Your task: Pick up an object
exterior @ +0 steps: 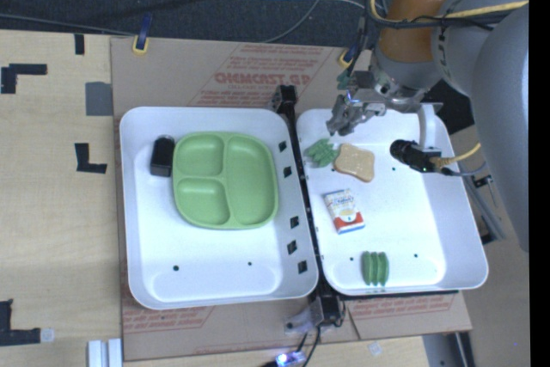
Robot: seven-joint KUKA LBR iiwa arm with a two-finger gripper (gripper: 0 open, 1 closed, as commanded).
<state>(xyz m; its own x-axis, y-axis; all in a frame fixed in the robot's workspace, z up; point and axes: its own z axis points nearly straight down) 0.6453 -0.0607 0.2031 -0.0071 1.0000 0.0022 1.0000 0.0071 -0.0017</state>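
claw (pixel 342 121) sits over the far left corner of the right bin (pixel 447 223), fingers pointing down toward the bin floor; can't tell whether they're apart or together, nothing visibly between them, so calling it empty-handed

closest candidate: small green leafy piece (pixel 320 153), just below and slightly left of the claw in view, hard against the bin's left wall. no clear long axis on it, crumpled shape

next out: toast slice (pixel 355 162), just beside the green piece to its right, below the claw, lying flat, long side running roughly left-right with a slight tilt

further toward the near edge: red-and-white carton (pixel 344 211), long axis slanted, well clear of the claw. green pickle-like piece (pixel 375 267) near the front wall, long axis running near to far

left bin (pixel 142 185) holds a green divided plate (pixel 226 180) and a black block (pixel 161 155) touching its left edge, both well apart from the claw across the divider

judgement: short drop toward the leafy piece or toast is the obvious move; wall proximity on the leafy piece risks a finger clipping the rim
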